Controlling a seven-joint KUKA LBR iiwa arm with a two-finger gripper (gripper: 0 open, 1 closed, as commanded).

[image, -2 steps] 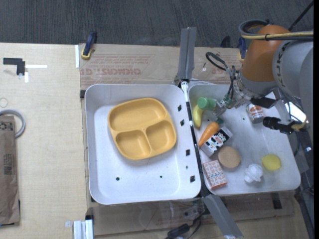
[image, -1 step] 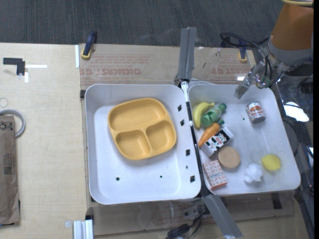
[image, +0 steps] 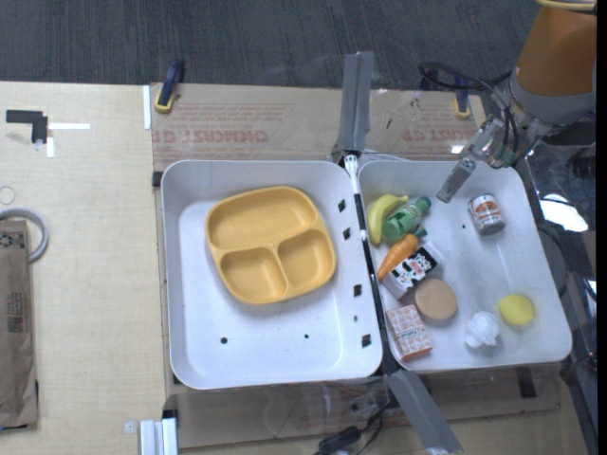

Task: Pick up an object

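bins 2 (image: pixel 180 282) | tray 1 (image: pixel 270 245) | can 1 (image: pixel 487 213) | banana 1 (image: pixel 381 211) | carrot 1 (image: pixel 397 255) | lemon 1 (image: pixel 516 309)

Bearing two shallow white bins side by side, left bin (image: pixel 180 282) and right bin (image: pixel 545 282), near the right end of the table (image: pixel 85 254); also carrying a brown paper bag (image: pixel 14 320) lying at the left edge.

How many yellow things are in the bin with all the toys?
2: a banana at the right bin's left edge by the green bottle, and a lemon near its right side. Others could hide underneath.
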